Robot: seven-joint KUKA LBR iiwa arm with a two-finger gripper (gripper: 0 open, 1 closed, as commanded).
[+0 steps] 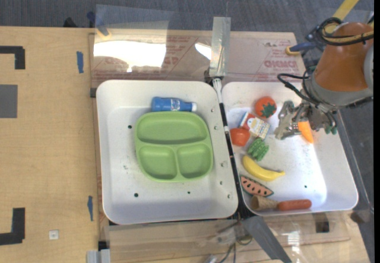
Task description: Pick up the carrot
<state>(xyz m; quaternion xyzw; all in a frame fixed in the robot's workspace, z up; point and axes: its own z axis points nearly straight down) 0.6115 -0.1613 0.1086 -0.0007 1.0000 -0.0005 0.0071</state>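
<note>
The carrot [306, 132] is a small orange piece in the right bin [332, 181], up near the top right part. It sits just beside the gripper [289, 125], on its right side, close against the metal parts. It is hard to see if the carrot is between the fingers or only next to them, so I cannot tell if the fingers are wide, narrow, or holding it. The arm [342, 57] comes in from the right, with its orange band up high and its grey wrist bent down over the bin. Black cables loop around the wrist and hide part of it. Left of the gripper are a round tomato [265, 106], a small carton [258, 127], a red ball-like thing [240, 136], a green veggie [257, 149] and a yellow banana [262, 169]. A melon slice [256, 186] and a sausage [293, 204] lie near the bottom edge. The left bin [119, 196] holds a green plate [174, 145] with 3 sections and a blue bottle [173, 104] lying on its side just above it.
</note>
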